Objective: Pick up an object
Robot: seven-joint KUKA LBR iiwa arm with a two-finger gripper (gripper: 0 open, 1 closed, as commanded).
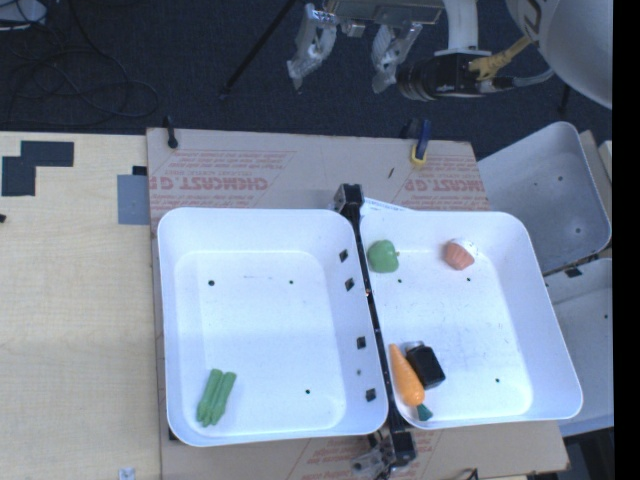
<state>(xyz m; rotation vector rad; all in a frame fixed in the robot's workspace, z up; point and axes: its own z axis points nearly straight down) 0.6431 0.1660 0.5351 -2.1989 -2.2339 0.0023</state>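
Two shallow white bins sit side by side on the counter (70,298), well below the pincer (352,56), which hangs over the dark floor beyond the far edge of the cardboard sheet (300,173) under the bins. Its two fingers are spread apart with nothing between them, so the pincer is released and grasping nothing. Nearest to it, below and slightly to the right in the camera view, a round green fruit (383,256) lies in the right bin (520,258), just beside the black divider (362,298) where the two bins meet. Farther right of that, a small pink and white object (459,254) rests near the same bin's far wall. Much farther down from the pincer, at the near left corner of the right bin, an orange carrot (405,373) lies touching a black block (425,364), the two pressed close to the divider and the bin's wall, which crowds them on that side. Down and to the left of the pincer, a bundle of green beans (215,397) lies alone in the near left corner of the left bin (180,238), close to its walls. A blue and yellow clamp (421,144) stands on the cardboard's far edge, below and right of the pincer, between it and the right bin. Grey plates (560,183) lie beyond the right bin
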